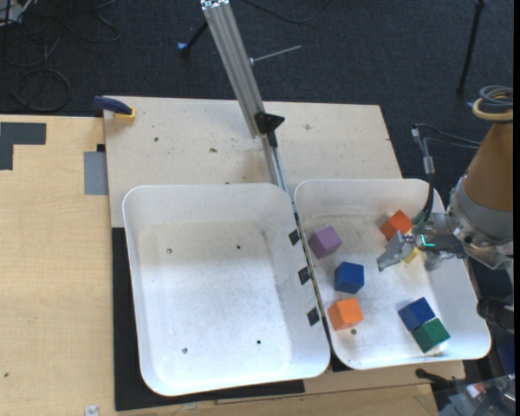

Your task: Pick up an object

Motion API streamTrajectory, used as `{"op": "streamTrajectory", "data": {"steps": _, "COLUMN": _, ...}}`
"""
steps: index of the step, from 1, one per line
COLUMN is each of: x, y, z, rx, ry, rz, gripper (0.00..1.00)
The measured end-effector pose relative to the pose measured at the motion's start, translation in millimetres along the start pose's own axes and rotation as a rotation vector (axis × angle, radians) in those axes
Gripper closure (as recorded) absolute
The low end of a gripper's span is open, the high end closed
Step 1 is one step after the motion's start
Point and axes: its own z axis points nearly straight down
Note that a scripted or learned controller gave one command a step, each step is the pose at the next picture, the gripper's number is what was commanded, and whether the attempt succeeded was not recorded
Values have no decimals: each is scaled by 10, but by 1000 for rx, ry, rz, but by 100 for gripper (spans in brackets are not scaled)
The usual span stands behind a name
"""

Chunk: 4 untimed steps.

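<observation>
My gripper (397,253) hangs low over the right bin (373,196), near its right wall, reaching in from the right. A small yellow object (410,256) shows right beside the gripper tip, partly hidden by it. An orange-red block (396,224) lies just behind the gripper. Further left are a purple cube (325,241), a blue cube (349,276) and an orange cube (346,313). A blue block (415,311) and a green block (432,334) sit close together near the front right corner.
The left bin (156,206) lies beside the right one, with a shared divider carrying black clips (304,275). A slanted aluminium post (238,68) rises behind the bins. A wooden table (35,276) extends to the left.
</observation>
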Motion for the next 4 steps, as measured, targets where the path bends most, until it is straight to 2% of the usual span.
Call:
{"op": "streamTrajectory", "data": {"steps": 1, "x": -15, "y": 4, "z": -19, "rx": -5, "ry": -1, "rz": 3, "gripper": 0}}
{"op": "streamTrajectory", "data": {"steps": 4, "x": -66, "y": 141, "z": 1392, "rx": 1, "ry": 0, "rz": 1, "gripper": 0}}
